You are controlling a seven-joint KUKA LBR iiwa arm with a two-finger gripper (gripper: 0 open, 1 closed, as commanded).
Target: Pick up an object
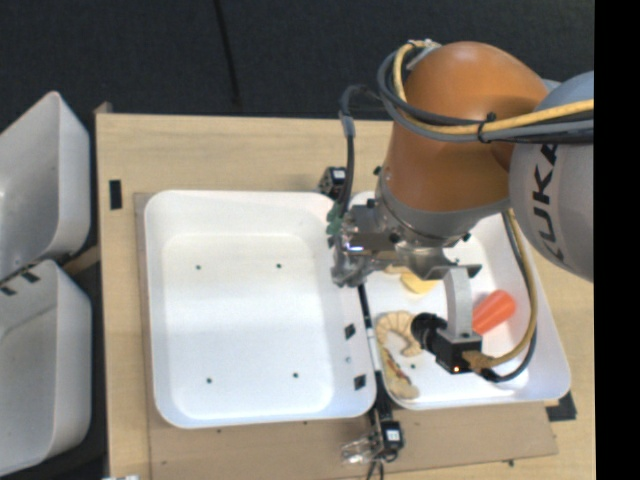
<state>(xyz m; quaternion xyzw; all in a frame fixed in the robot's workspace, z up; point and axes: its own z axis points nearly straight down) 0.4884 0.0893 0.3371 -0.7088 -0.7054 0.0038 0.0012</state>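
My gripper hangs low over the left side of the right bin, mostly covered by the big orange wrist above it. An orange object lies in that bin to the right of the gripper. A small yellow piece peeks out just beneath the gripper's body. A beige curved object lies in front of the gripper, and another pale beige piece rests by the bin's near left corner. I see nothing between the fingers.
The left bin stands beside the right one, their rims meeting right by the gripper. White moulded shapes sit off the bench at far left. The wooden bench borders both bins.
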